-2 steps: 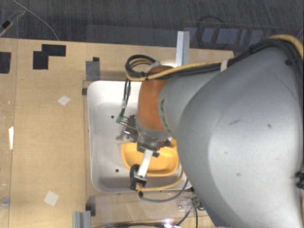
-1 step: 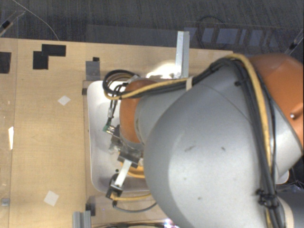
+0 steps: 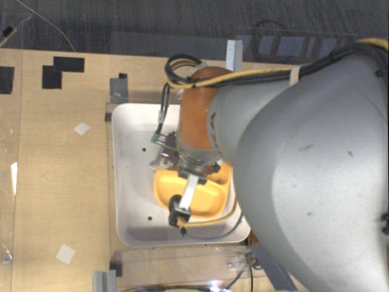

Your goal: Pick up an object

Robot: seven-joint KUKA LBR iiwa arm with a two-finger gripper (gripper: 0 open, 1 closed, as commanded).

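One yellow object lies in one white bin beneath the gripper, its opening impossible to tell.

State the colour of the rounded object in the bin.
The rounded plastic object is yellow; camera view.

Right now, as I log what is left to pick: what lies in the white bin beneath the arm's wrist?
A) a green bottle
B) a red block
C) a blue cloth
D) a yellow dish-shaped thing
D: a yellow dish-shaped thing lies in the white bin, its upper part hidden under the arm that reaches over it.
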